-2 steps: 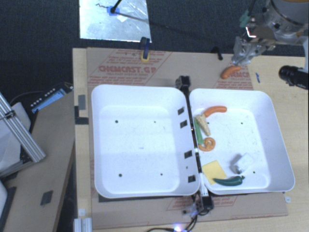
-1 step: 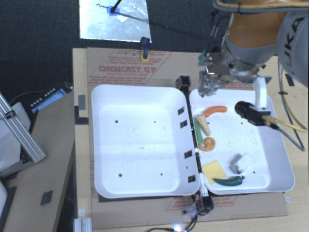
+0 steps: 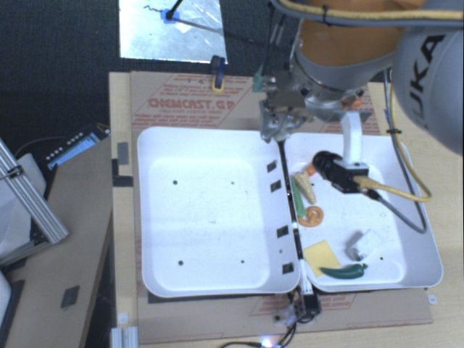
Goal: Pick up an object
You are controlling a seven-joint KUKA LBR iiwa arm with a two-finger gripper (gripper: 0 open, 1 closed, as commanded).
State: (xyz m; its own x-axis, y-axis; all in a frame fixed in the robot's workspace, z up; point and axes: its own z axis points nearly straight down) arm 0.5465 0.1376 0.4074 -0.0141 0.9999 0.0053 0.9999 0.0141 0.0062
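Glossy white bin, flat yellow square, curved green pepper

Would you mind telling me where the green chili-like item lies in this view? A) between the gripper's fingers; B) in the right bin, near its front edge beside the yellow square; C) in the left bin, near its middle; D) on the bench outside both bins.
B: the green chili-like item lies in the right bin, near its front edge, just below the yellow square.
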